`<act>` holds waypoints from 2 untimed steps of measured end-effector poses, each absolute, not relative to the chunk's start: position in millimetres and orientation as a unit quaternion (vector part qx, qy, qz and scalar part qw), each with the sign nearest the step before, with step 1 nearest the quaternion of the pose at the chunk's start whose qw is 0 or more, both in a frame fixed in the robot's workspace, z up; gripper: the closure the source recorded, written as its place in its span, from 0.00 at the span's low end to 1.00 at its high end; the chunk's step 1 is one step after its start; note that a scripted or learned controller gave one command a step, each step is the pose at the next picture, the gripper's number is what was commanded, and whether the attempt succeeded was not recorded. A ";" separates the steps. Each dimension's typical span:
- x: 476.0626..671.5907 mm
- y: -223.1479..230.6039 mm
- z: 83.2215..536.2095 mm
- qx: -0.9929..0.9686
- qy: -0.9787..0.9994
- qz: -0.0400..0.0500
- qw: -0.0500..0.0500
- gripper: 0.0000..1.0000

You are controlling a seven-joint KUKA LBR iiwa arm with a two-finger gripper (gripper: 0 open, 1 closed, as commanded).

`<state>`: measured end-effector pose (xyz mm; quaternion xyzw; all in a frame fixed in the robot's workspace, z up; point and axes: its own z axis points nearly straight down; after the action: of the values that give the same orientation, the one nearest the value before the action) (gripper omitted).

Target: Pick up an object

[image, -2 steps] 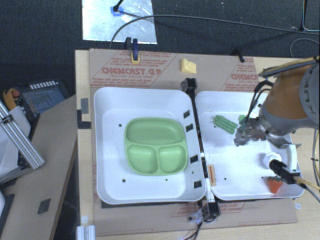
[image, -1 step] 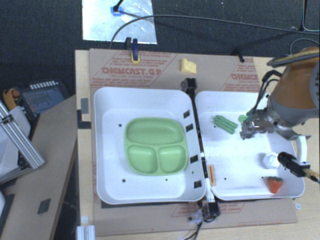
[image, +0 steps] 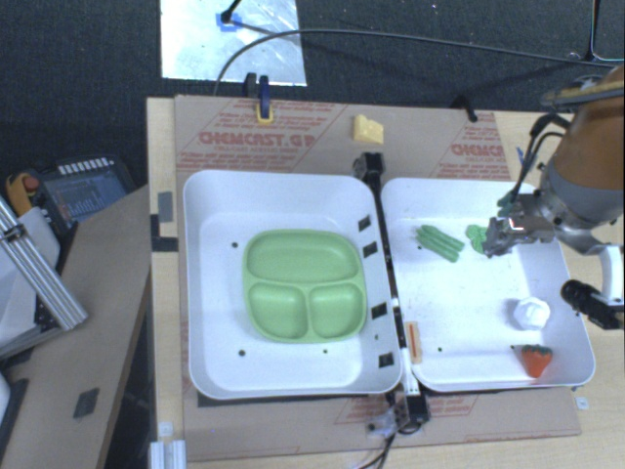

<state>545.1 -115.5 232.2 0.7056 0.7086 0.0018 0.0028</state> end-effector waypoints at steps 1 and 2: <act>555.2 -66.1 240.8 0.704 0.710 0.002 0.001 1.00; 568.2 -12.1 229.7 0.704 0.710 0.001 0.001 1.00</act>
<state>568.2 -12.1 229.7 0.7043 0.7099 0.0013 0.0011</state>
